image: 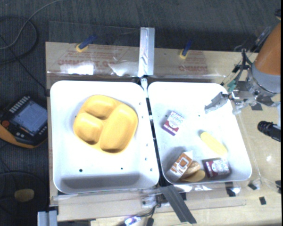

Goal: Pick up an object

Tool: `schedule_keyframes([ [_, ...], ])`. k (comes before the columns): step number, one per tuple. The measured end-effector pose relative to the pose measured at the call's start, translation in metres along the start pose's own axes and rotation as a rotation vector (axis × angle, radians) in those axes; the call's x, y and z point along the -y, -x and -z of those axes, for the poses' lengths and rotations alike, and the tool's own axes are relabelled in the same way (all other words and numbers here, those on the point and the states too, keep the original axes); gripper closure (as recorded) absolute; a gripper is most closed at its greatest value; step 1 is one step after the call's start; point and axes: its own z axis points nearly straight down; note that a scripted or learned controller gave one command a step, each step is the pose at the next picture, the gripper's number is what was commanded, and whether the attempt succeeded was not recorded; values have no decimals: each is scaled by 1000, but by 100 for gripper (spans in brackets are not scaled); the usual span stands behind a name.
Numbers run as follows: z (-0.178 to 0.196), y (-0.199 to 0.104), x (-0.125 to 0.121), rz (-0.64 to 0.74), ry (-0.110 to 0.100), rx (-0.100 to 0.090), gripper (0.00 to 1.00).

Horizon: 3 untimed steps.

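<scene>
The grey metal robot arm [268,81] carries a broad orange band [274,51] above its wrist. Thin dark cables [245,62] run along the wrist. Below sits the grey two-finger gripper [225,101], made of angular metal parts.

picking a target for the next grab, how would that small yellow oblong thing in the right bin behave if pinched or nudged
The yellow oblong piece looks smooth and rounded, so it may slip from a pinch. Its elongated shape suggests it could roll or spin if nudged sideways. It lies apart from the packets, on the right bin floor, so it probably slides freely.
</scene>
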Motion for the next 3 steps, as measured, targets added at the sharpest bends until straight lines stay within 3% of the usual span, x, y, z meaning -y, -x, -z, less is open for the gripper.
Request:
schedule_keyframes([
  [1,-84,-28,-11,246,0,0,0],
  [2,-162,4,-12,454,10,4,0],
  [3,-162,43,29,545,17,10,0],
])
